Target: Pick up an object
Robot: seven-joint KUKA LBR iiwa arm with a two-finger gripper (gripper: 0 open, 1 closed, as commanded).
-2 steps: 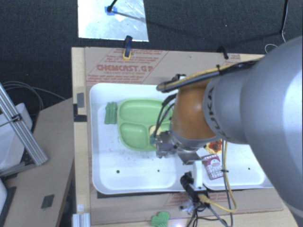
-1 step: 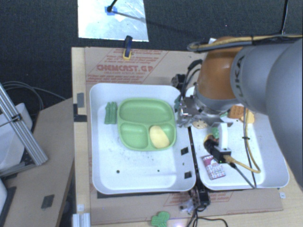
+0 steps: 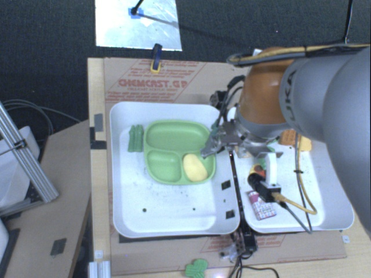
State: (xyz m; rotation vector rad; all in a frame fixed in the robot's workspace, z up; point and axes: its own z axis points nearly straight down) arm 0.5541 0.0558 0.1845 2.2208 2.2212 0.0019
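From where I stand, the left bin (image 3: 124, 213) holds most of what's worth grabbing. Nearest its left wall lies a small green ridged piece (image 3: 135, 138), flat on the white floor and just beside the green divided plate (image 3: 168, 138). That plate sits in the middle of the bin, and a yellow lemon-shaped object (image 3: 195, 168) rests in its lower right compartment, touching the plate's rim on that side.

Moving right, the hand (image 3: 212, 149) hangs low over the plate's right edge, just above and beside the yellow object, its dark tip pointing down and to the left. Whether it is spread or pinched together I cannot tell; the wrist blocks too much of it, and nothing can be seen caught in it.

Further right, the right bin (image 3: 339, 213) carries a small pink patterned item (image 3: 262, 205), an orange piece (image 3: 288, 136) partly under the arm, and some cabling.

I'd judge this as the approach, the grasp not yet made. The yellow object looks the likely target. The next move would call for centring over its rounded body and coming down clear of the plate's rim, since a smooth curved thing could easily squirt sideways.
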